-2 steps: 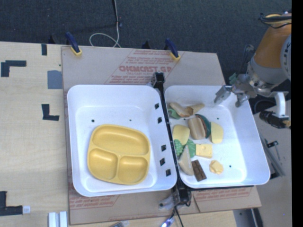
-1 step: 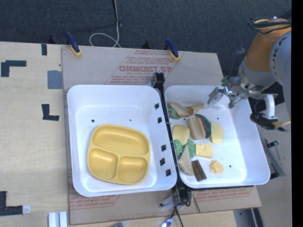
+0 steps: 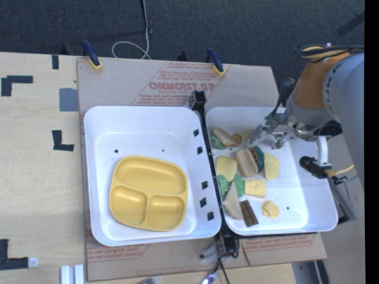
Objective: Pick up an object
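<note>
**Over the right bin, nothing picked yet**

Nearest the camera, along the front of the right bin (image 3: pixel 320 220), lie a dark brown bar (image 3: pixel 249 213) and a small yellow lump (image 3: pixel 270 209), with a pale yellow block (image 3: pixel 256 188) just behind them. Left of that bin sits the left bin (image 3: pixel 95 158), which carries a yellow divided tray (image 3: pixel 148 192). Further back in the right bin the toy foods crowd together: a bun-like sandwich piece (image 3: pixel 247 161) touches green scraps (image 3: pixel 237 185) and a yellow oval (image 3: pixel 272 166).

My claw (image 3: pixel 267 134) hangs just behind that cluster, low over the bin's far half. I cannot tell how wide it stands, and I see nothing caught in it.

I judge this the approach step. The next move calls for settling on one piece, probably the sandwich piece just in front of me, and coming down squarely on it without nudging its neighbours.
</note>
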